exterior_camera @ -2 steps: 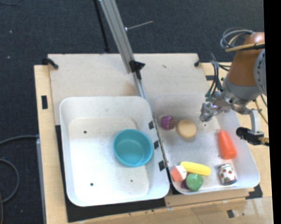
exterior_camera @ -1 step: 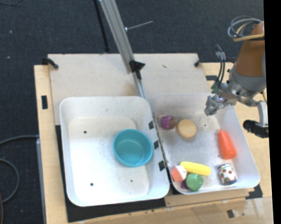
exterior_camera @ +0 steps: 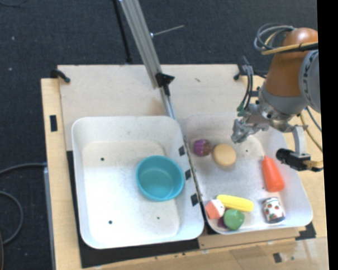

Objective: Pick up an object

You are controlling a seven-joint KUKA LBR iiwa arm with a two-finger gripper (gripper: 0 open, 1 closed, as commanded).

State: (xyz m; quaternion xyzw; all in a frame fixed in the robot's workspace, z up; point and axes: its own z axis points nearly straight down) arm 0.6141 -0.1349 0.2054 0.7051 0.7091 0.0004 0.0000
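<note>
Lower right, toys crowd the right bin (exterior_camera: 306, 207); above, the gripper (exterior_camera: 240, 132), fingers' spread untellable, hangs beside the tan ball (exterior_camera: 224, 155), seemingly targeting it.

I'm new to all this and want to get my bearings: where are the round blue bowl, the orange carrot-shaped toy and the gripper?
Round blue bowl (exterior_camera: 159, 178), camera view, on its inner floor.
Orange carrot-shaped toy (exterior_camera: 272, 174), camera view, mid-body.
Gripper (exterior_camera: 239, 134), camera view, at its fingertips.

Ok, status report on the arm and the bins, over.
Claw above right bin, nothing seen in it. Nearest: tan round piece, purple piece. Blue bowl in left bin.
</note>
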